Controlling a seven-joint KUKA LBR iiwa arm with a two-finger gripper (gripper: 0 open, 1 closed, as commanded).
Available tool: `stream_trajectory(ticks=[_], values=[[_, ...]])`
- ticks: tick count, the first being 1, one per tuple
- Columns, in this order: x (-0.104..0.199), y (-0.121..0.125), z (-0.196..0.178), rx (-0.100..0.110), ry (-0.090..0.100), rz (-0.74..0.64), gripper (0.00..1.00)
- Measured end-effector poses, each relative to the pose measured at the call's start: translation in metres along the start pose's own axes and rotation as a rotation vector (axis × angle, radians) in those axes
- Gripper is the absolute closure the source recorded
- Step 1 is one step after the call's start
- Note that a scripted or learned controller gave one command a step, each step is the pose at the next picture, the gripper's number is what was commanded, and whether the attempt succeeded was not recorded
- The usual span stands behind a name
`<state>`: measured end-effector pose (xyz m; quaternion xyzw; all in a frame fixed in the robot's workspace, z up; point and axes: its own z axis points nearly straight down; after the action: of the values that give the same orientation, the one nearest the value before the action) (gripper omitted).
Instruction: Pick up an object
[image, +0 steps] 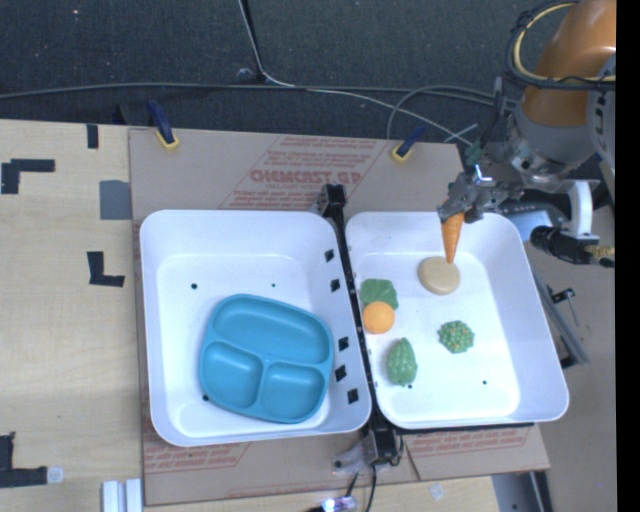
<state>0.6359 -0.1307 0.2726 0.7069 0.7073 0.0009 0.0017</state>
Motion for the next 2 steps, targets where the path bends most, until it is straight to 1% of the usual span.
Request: stream_trajectory(ticks=[1, 2], values=[[0.052, -0.001, -0.001, 0.004, 0.001, -0.005, 1.0], [0.109, -0.015, 0.015, 0.007, 0.002, -0.005, 1.0]])
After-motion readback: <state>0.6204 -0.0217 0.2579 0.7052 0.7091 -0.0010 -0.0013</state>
